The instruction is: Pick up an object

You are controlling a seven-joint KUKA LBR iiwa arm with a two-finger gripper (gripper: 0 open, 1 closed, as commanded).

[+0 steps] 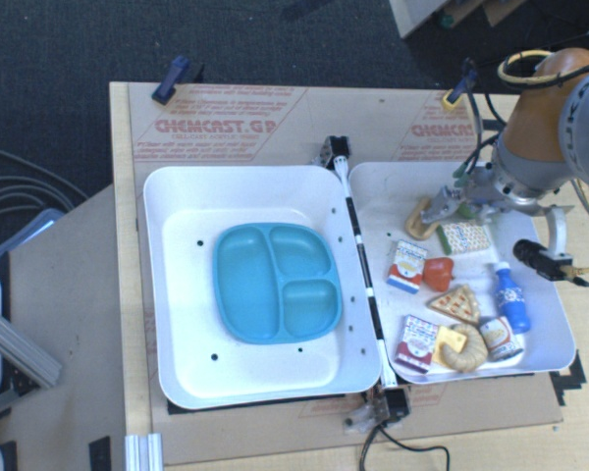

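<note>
Since the task names no particular item, the likeliest candidate is the tan, oblong toy (422,220) lying at the far-left part of the right bin (373,189), directly under the gripper (444,207). Its long axis runs diagonally, from lower left up toward the gripper, so the object sits just left of and below the fingertips as the camera sees it. Gripper state: cannot tell (dark finger hardware overlaps the toy's upper end and no clear gap or clamp is visible); contact with the toy is likewise unresolved. Arm (545,130) enters from the right, orange band above the wrist, and stands over the bin's far edge. Just right of the toy lies a pale patterned cracker-like tile (465,236), close enough to be nudged by a finger. Nearer the camera: a small red-and-white carton (406,266), a red tomato-like piece (437,274), a waffle wedge (456,304), a blue bottle (510,299), a second carton (416,342), a yellow cheese block (453,340) and a small jar (500,337); all lie well apart from the toy. Left bin (177,204) holds a teal divided plate (275,283), out of the way. Judgement: the tile is the main obstruction.
</note>
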